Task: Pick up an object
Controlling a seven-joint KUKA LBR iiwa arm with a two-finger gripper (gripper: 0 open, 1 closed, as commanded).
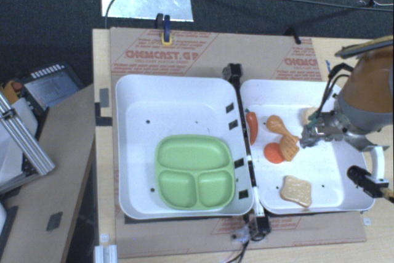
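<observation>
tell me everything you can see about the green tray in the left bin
The green tray is a pale green, smooth, plastic-looking plate with rounded corners. It has three compartments: one wide one across the far side and two smaller ones side by side on the near side. All three look bare. It lies flat on the floor of the left bin, toward the near right corner, close to the near wall.

Drumstick [281, 134], tomato [274, 153], bread [296, 190] (flat), chilli [252, 126] — right bin [326, 197]
</observation>
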